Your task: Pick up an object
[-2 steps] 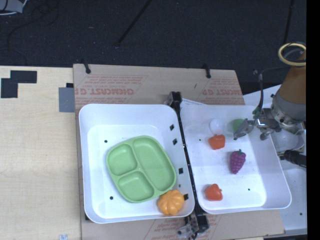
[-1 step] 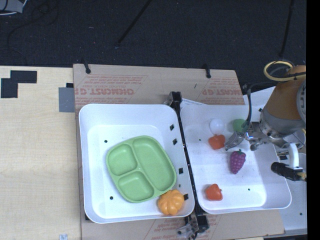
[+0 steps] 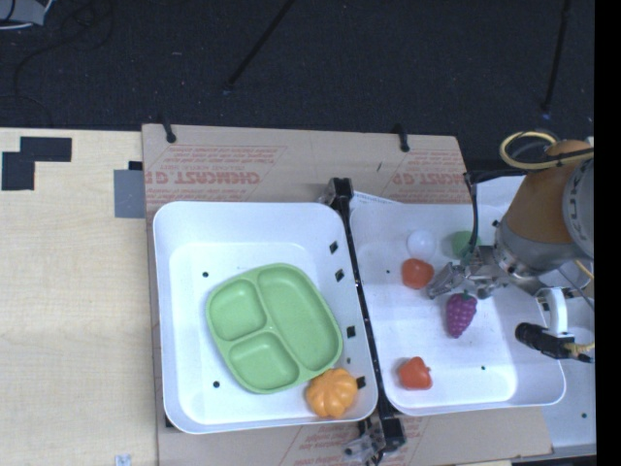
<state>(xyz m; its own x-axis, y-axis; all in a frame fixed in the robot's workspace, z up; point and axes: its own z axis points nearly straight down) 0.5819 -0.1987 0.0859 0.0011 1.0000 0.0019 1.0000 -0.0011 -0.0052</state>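
Robotics lab test bench, not a home. Two shallow white bins (image 3: 252, 223) sit on a taped-down cardboard sheet (image 3: 291, 168) with reversed printed lettering. Left of the bins, pale wood benchtop (image 3: 68, 299) carries black and grey tape patches. Beyond the bins, dark carpet (image 3: 291, 47) with loose cables. Right of the bins, the grey-and-orange KUKA arm (image 3: 548, 212) with exposed wiring. Bin contents are plastic toy foods.

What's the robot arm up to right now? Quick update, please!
Pincer low in right bin, over purple grapes; grip unclear. Red tomato and white ball close beside. Green plate and orange pumpkin in left bin.
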